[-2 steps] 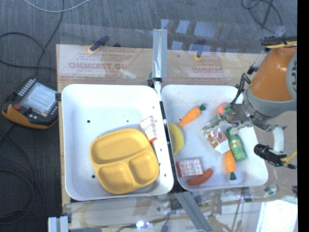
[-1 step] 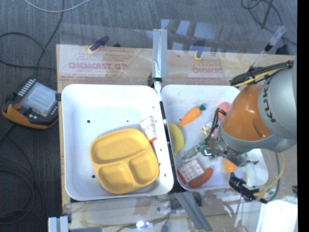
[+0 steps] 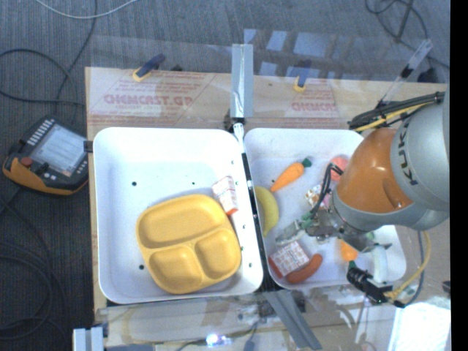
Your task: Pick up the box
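one box (image 3: 289, 255) lies below the fingers (image 3: 311, 221), beside a sausage (image 3: 305, 268).

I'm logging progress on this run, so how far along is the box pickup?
Early stage. Done: the arm has reached over the right bin. In hand: nothing visibly gripped. Left: the box lies on the bin floor beside the sausage, not yet lifted, so both grasp and lift remain.

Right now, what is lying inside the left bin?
A yellow divided tray sits toward the front of the left bin. A small box with red print rests against the tray's far right edge. Anything under the tray is covered.
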